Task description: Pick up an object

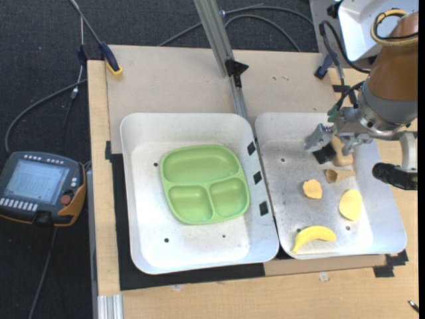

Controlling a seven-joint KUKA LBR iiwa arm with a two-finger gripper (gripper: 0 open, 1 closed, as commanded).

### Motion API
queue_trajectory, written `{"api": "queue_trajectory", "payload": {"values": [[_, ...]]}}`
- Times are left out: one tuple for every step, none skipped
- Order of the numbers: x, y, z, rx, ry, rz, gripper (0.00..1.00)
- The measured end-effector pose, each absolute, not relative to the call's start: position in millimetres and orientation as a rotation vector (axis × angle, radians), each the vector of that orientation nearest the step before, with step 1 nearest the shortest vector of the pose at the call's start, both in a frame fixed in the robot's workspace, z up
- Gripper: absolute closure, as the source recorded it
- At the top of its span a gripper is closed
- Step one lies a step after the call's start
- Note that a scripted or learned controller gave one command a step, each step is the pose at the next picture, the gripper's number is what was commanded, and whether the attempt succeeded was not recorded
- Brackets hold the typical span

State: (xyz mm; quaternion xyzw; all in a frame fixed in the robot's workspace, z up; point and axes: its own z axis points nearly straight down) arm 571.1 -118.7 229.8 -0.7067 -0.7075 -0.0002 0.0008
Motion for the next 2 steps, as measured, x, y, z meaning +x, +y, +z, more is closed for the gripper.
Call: {"api": "queue_trajectory", "payload": {"values": [[570.4, -123, 167, -2.217, -2.215, 0.006, 0.0], [578.9, -121, 119, -2.217, -2.217, 0.005, 0.0]]}}
